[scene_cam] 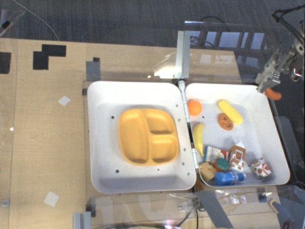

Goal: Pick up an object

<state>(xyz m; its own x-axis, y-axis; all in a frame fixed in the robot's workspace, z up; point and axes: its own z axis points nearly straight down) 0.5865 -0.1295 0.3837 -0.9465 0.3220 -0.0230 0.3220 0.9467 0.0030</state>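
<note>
My gripper [270, 80] hangs over the far right corner of the right bin [274, 128]; whether it is open, I cannot tell. Nothing picked yet. The corn [230, 111] lies below-left of me, nearest; reaching and grasping remain.

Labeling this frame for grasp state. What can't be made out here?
- Claw, camera view: small and blurred at the right bin's far corner; open or shut can't be read.
- Orange piece by it: held or loose, unclear.
- Box and bottle cluster: overlapping, labels too small.
- Arm: cut off by the frame's right side.
</note>
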